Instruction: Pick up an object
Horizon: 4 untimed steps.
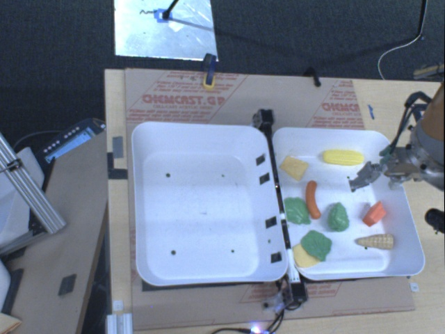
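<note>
Desk (pixel 118 103): pale wood top, mostly covered by a flat brown cardboard sheet (pixel 181 96) with red print.

Left bin (pixel 201 134): shallow white plastic tray, smooth, rounded corners, a few small dark dots on its floor.

Right bin (pixel 407 252): same make, set touching the left bin along a dark hinged seam with black clips. Contents, all smooth toy food pieces of moulded plastic:
- Corn cob (pixel 343 158), yellow, long and ridged, lying near the far wall.
- Cheese wedge (pixel 294 167), pale yellow, blocky, at the far left.
- Sausage (pixel 312 199), orange-red, slim and rounded, lying lengthwise just right of a leafy green (pixel 297 211).
- Green pepper (pixel 338 217), lumpy and rounded, near the middle of the bin.
- Carrot piece (pixel 374 213), orange, short and chunky, right of the pepper.
- Ice cream cone (pixel 376 241), tan, tapered with a cross-hatched surface, lying on its side near the front right.
- Lettuce leaf (pixel 317 244), green and crinkled, resting partly over a yellow disc (pixel 302 257) at the front left corner.

Hand (pixel 364 177): grey metal, reaching in from the right at the end of the grey arm (pixel 424 152), placed over the bare bin floor between the corn cob and the carrot piece. Nothing is visible between its fingers; how far they stand apart cannot be told from this angle. It touches none of the food pieces as far as can be seen.

Beyond the desk: dark carpet with a shiny silver square sheet (pixel 165 18).
</note>
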Each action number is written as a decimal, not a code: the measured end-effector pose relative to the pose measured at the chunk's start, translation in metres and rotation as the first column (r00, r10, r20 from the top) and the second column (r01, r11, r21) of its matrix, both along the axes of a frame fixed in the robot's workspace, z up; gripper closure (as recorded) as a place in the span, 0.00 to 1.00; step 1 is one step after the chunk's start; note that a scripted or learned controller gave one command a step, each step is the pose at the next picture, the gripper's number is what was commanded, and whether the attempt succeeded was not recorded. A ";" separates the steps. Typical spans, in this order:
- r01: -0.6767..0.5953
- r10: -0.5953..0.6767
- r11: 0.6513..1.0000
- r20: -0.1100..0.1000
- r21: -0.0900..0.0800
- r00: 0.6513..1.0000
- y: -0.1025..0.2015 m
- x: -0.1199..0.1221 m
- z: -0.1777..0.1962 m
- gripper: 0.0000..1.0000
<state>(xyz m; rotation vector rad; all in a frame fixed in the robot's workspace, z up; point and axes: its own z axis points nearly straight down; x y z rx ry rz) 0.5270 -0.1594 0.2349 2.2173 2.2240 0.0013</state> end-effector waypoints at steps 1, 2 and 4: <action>-0.008 0.008 1.000 -0.007 0.005 1.000 0.082 0.020 -0.100 0.00; 0.000 0.000 1.000 0.001 0.000 1.000 0.076 0.021 -0.083 1.00; 0.003 -0.003 1.000 0.012 -0.005 1.000 0.045 0.016 -0.147 0.00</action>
